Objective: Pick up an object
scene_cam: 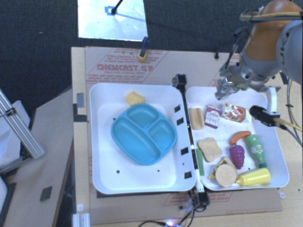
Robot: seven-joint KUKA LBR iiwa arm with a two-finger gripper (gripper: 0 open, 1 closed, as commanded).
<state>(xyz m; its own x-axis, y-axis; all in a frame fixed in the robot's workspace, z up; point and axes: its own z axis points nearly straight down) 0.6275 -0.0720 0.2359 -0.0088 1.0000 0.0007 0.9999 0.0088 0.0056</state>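
- The left bin (pixel 102 174) carries a blue divided plate (pixel 144 133) near its middle, and a small yellow piece (pixel 135 98) lies just beyond the plate's far edge, towards the bin's far wall.
- The right bin (pixel 279 176) holds the toy foods. A pale bread roll (pixel 196 118) lies against its left wall, with a pink-and-white packet (pixel 213 116) beside it and a red-and-white packet (pixel 234 112) further right.
- Nearer the front edge lie a bread slice (pixel 209 149), a round bun (pixel 226 175), purple grapes (pixel 236 155), an orange sausage (pixel 239 137), a green bottle (pixel 256 150) and a yellow bottle (pixel 253 177) in the front right corner.
- The gripper (pixel 222 91) hangs over the far part of the right bin, just beyond the two packets, nearest the pink-and-white one and apart from it. Nothing sits between its fingers; whether they are spread or together cannot be told at this blur.
- The arm (pixel 272 32) is cut off by the right edge and covers the bin's far right corner. A thin green thing along the left wall, by the bun, is too small to name.
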